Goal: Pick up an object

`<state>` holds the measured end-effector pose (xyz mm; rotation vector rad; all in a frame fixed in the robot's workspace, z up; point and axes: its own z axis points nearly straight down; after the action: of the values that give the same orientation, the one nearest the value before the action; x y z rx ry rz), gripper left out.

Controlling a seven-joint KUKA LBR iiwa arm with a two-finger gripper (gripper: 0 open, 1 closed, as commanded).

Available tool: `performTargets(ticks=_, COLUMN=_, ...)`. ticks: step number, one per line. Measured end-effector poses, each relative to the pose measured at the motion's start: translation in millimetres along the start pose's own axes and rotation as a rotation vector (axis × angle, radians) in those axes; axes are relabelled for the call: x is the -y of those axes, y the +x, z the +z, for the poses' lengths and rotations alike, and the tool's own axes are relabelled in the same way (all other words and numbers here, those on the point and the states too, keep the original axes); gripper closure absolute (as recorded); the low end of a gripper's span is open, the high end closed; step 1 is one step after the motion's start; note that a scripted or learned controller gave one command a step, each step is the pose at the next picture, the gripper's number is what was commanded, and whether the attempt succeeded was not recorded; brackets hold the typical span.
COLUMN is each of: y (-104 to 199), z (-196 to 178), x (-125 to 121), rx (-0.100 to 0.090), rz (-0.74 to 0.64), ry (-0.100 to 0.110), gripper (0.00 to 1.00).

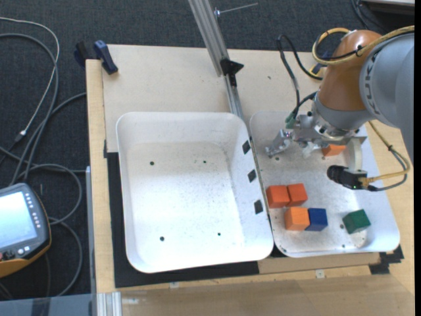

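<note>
My gripper point(289, 150) hangs over the back part of the right bin point(378, 239), its two metal fingers spread open above bare bin floor, nothing between them. A small orange block point(335, 149) lies just to its right, partly hidden under the wrist. Nearer the front lie two red-orange blocks point(287, 195) side by side, then an orange block point(297, 218) touching a blue block point(317, 218). A green block point(356, 221) sits alone at the front right.
The left bin point(131, 127) adjoins the right one along a shared wall with black clips. A slanted metal pole point(209, 31) rises behind the bins. A black cable connector point(345, 176) hangs by the arm over the right bin.
</note>
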<state>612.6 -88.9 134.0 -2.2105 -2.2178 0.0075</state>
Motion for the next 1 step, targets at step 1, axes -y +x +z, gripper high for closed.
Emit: performTargets(ticks=1, y=-0.7, z=-54.1, x=18.1, rx=0.004, rz=0.003, ry=-0.016, gripper=0.0)
